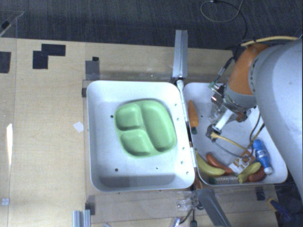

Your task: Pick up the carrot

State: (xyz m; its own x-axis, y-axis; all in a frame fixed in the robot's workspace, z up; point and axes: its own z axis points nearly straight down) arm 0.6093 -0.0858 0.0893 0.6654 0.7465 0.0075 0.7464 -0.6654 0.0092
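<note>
Here the carrot (192, 114) lies lengthwise against the left wall of the right bin (201, 90), just beside the rim it shares with the left bin (94, 126), its darker tip pointing toward the near end. From my remote seat I see the pincer (214, 132) hanging a little to the carrot's right, near it but apart from it, angled down into the bin below the grey arm (279, 89) and its orange band; how wide it stands I cannot tell from this slanted view, and nothing shows in its hold. Toward the near end of the same bin sit bananas (208, 167), a blue bottle (262, 157) and a small printed packet (240, 164), all well clear of the carrot. A green divided tray (144, 126) rests in the left bin on the tabletop. My judgement: the approach is the step in hand, and doing it well means shifting left, turning the pincer across the carrot's width, and descending at mid-length while allowing room on the wall side.
</note>
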